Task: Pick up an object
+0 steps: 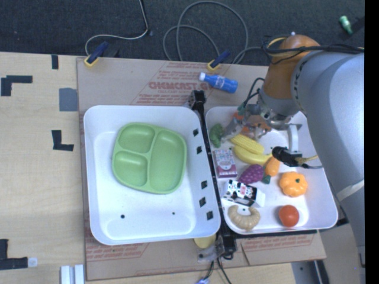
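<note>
The right bin [320,203] holds several toy foods: a yellow banana [249,148], purple grapes [251,173], an orange pumpkin [293,183], a red tomato [288,215], a tan doughnut [244,217], a black-and-white carton [240,191], a pink box [224,161] and a green piece [216,134]. My gripper [253,120] is low over the bin's far end, just above the banana and right of the green piece. Its tips blur into the clutter there. I see nothing clearly held.
The left bin [100,206] bears a green divided plate [149,157]. A blue bottle [219,82] lies on the cardboard behind the bins. The big grey arm [337,111] covers the right bin's right side. Cables loop at the back.
</note>
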You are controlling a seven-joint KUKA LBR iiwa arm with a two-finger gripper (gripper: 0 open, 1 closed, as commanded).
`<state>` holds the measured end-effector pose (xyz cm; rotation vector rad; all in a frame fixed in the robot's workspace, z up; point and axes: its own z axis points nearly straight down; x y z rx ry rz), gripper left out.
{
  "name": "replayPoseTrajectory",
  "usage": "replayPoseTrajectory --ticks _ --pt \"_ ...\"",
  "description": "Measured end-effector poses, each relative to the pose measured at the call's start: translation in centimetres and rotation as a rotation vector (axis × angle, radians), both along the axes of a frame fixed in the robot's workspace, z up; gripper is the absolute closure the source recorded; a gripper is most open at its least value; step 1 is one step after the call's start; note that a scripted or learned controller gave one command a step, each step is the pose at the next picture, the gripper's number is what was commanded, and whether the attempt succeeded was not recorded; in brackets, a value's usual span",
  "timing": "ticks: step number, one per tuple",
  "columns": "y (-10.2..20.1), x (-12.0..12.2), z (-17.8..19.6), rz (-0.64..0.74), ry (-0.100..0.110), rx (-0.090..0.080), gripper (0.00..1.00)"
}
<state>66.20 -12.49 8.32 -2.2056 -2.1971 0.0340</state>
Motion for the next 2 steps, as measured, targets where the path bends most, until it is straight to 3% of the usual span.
replayPoseTrajectory --ticks 1,2 --pt "0.0 -0.1 0.9 0.001 0.002 -0.002 1.00" --pt "8.2 -2.5 10.8 0.012 -0.043 -0.001 1.00"
